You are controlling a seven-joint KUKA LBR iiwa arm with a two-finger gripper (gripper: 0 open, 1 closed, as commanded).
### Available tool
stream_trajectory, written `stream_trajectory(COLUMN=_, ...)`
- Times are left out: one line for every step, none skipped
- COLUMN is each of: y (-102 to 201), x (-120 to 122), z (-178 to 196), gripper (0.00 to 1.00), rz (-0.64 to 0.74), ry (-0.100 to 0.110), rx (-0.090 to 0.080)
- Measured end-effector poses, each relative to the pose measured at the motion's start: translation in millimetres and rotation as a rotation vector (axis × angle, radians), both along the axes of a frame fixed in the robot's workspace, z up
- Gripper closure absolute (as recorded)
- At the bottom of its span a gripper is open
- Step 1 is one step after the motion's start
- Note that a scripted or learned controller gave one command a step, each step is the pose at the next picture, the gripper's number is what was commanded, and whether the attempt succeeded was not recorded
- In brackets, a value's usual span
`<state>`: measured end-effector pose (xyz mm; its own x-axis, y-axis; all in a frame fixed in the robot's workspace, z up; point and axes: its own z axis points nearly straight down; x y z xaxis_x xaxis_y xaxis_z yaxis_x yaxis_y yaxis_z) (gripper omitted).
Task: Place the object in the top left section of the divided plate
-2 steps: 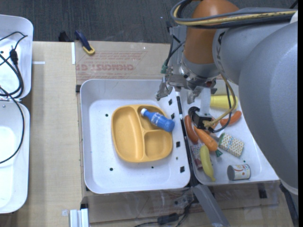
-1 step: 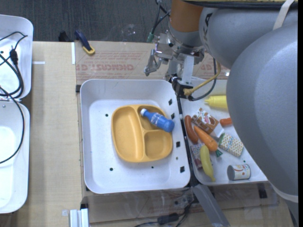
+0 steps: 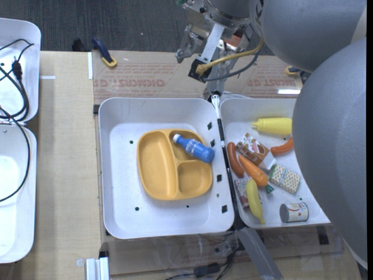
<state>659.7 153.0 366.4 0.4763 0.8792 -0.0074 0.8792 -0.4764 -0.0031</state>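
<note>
A yellow divided plate (image 3: 166, 179) lies in the left bin (image 3: 116, 174). It has one long section on the left and two smaller ones on the right. A blue bottle (image 3: 195, 149) with a white cap lies on its side across the plate's upper right section, cap pointing at the middle divider and base over the right rim. The gripper (image 3: 187, 44) hangs high above the back edge of the bench, behind the seam between the two bins and well away from the plate. Nothing shows in its grasp.
The right bin (image 3: 315, 217) holds a yellow mustard bottle (image 3: 273, 125), a sausage (image 3: 234, 159), a carrot (image 3: 254, 170), a banana (image 3: 254, 200), a small can (image 3: 293, 212) and a cracker box (image 3: 284, 178). The arm's big grey body covers the right side.
</note>
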Motion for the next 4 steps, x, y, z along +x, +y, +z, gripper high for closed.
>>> stream_trajectory(y=43, x=0, z=72, gripper=0.0, rz=0.05, ry=0.0, rx=0.0)
stream_trajectory(y=76, x=1, z=71, gripper=0.0, rz=0.101, ry=0.001, rx=0.0)
stream_trajectory(y=77, x=0, z=70, gripper=0.0, rz=0.149, ry=0.002, rx=0.0)
stream_trajectory(y=77, x=0, z=70, gripper=0.0, rz=0.205, ry=0.003, rx=0.001)
